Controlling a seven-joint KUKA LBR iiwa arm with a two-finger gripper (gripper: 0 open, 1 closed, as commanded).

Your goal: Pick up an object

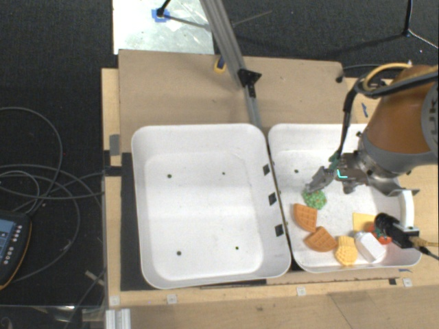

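My gripper [319,182] hangs low over the middle of the right bin [302,142], its tip right above and touching or nearly touching a small green round object [315,199]. Whether the green object is gripped is hidden by the tip. Just below lie an orange waffle-like piece [306,216] and a second orange piece [320,239]. A yellow waffle piece [346,253], a yellow block [363,221] and a white object [370,247] with a small red thing [384,238] beside it lie in the bin's near right corner.
The left bin [147,184] adjoins the right bin along a shared rim with black clips [272,198]. A grey pole [230,43] slants down from the top to the bins' far edge. The arm's orange band [401,115] looms over the right bin's right side.
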